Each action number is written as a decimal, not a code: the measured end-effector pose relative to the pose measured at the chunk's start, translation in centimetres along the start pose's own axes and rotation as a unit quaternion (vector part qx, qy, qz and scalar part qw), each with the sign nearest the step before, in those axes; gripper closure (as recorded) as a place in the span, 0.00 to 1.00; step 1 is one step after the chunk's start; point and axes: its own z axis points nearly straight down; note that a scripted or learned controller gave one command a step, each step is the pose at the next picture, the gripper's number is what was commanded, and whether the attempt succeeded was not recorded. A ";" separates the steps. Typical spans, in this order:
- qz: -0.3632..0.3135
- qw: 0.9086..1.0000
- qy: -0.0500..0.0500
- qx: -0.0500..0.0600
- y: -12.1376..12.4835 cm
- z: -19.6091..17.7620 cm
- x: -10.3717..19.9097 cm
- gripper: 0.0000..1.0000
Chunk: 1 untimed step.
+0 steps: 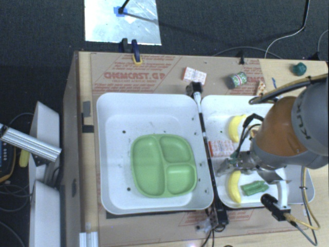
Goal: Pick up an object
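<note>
Light: even, fairly bright, from overhead.
Glare: foil sheet (122, 15) on the dark floor shines; white bins (110, 117) look washed out.
Shadows: faint, soft.
Sharpness: mildly soft, grainy throughout.

Table (154, 71), covered by a brown cardboard sheet printed with red lettering, seen from above at a slant. Two shallow white bins rest directly on it, side by side and touching along their inner rims: the left bin (110, 138) and the right bin (218, 104). Behind the bins, on the bare cardboard, lie a small white card with red print (194, 75), just beside the left bin's far right corner, and a small green-patterned can (238, 80) on its side, farther right. A teal ball (299, 68) sits near the table's far right corner. A blue-and-yellow clamp (134, 51) grips the far edge.
</note>
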 end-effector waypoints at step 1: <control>0.001 1.000 0.000 0.000 0.0 0.0 -0.2 0.00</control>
